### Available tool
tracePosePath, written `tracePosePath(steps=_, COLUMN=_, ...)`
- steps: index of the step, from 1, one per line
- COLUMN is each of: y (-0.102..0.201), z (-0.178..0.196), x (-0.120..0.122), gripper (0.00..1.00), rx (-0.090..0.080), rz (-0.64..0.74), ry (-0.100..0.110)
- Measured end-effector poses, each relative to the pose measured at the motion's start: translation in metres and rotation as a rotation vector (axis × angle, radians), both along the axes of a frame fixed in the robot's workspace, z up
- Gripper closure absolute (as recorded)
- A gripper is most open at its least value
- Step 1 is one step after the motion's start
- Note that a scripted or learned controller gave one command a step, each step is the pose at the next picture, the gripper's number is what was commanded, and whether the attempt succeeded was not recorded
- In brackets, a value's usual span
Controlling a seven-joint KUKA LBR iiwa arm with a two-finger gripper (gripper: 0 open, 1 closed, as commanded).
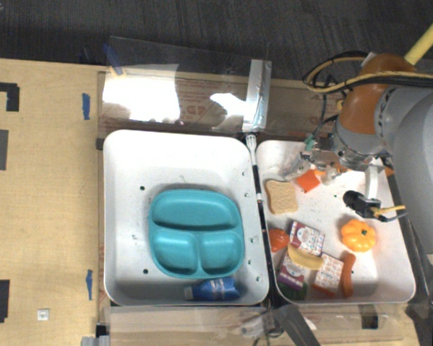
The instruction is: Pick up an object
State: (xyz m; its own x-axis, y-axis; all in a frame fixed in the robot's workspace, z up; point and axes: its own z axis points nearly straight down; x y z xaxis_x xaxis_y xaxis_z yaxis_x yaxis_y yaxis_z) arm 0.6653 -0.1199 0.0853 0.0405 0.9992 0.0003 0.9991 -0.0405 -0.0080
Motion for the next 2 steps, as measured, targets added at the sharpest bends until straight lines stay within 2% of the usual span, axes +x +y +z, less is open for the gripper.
tracePosePath(steps=1, y=0.002, z=0.014, x=0.004, gripper=1.00, rx=-0.003, rz=0.006, ry=-0.015)
tracePosePath(steps=2, y=0.053, z=0.106, x=0.004, gripper=1.00, rx=-0.001, rz=-0.005, ry=-0.020)
